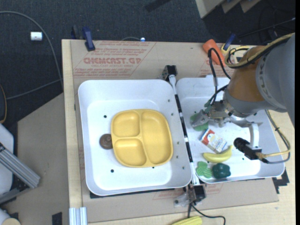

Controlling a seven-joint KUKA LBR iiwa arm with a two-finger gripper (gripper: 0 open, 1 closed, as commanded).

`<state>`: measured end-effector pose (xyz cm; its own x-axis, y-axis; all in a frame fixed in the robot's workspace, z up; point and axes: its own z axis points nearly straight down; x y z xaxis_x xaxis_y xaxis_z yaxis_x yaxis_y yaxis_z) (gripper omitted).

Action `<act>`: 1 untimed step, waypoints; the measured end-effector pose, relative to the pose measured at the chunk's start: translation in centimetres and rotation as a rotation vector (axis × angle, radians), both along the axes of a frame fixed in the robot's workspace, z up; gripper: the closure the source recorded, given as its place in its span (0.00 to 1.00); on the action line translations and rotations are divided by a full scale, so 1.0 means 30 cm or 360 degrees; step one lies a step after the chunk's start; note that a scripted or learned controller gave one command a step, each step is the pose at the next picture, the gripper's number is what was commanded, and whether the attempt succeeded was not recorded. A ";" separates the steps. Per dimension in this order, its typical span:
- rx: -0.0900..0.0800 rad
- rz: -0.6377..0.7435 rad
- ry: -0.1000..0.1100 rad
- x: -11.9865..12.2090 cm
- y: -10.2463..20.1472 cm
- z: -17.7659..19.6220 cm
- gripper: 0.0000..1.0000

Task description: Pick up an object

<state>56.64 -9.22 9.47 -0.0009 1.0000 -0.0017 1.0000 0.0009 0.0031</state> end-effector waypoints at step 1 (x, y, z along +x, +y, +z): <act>0.0001 0.0000 0.0003 0.060 0.000 -0.034 0.00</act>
